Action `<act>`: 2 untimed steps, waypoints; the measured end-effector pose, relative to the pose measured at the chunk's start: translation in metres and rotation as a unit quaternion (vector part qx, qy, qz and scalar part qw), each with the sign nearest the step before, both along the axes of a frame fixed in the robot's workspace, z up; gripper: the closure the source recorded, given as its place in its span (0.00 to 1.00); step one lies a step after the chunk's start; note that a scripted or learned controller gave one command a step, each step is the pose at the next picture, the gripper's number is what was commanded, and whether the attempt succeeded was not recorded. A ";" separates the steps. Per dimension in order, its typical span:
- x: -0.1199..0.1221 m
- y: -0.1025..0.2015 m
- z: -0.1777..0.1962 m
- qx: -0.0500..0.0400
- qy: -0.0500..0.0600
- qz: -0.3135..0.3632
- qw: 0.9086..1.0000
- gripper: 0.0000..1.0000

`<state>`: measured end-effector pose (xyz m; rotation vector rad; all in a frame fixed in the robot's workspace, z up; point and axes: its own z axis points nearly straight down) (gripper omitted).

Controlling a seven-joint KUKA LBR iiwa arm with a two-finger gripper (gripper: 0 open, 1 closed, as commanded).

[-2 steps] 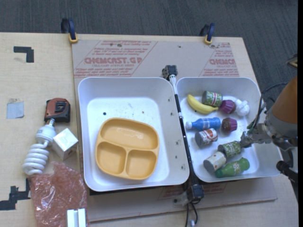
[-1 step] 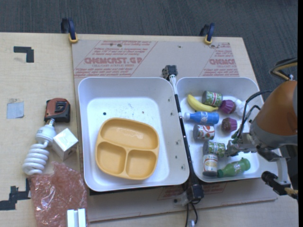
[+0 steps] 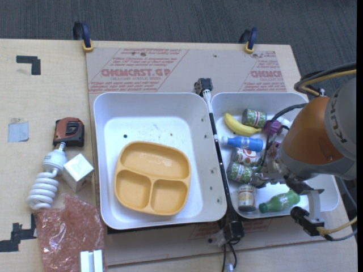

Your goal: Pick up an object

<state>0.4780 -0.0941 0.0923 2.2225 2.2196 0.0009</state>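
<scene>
Reaching in from the right, the grey arm with its orange band (image 3: pixel 309 132) hides the pincer (image 3: pixel 271 171) low over the right-hand shallow white bin (image 3: pixel 222 103); you cannot tell its state from this view. No object shows in its grasp.

Just left of it you see a small patterned can lying on its side (image 3: pixel 240 173), a blue-and-white bottle lying flat (image 3: pixel 244 143) farther back, a yellow plastic banana (image 3: pixel 240 126) and a second small can (image 3: pixel 253 117) at the far end. Nearer you lie a green plastic bottle (image 3: pixel 279 202) and a small brown-lidded jar (image 3: pixel 246 197).

You may judge these toy-sized items light and stiff, with smooth curved walls that are likely to roll or slip; take one across its narrow middle. The pieces lie close together, so neighbours and the bin wall could block a finger.

The left white bin (image 3: pixel 108 152) holds a yellow divided plastic tray (image 3: pixel 152 177). On the bench at far left rest a white spiral light bulb (image 3: pixel 45 183), a white cube (image 3: pixel 79 168) and an orange tape measure (image 3: pixel 69 131).
</scene>
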 end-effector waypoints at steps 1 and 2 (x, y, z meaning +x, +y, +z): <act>0.001 -0.001 0.010 0.000 -0.001 -0.001 1.000 1.00; 0.070 0.077 0.100 -0.001 0.000 0.002 1.000 1.00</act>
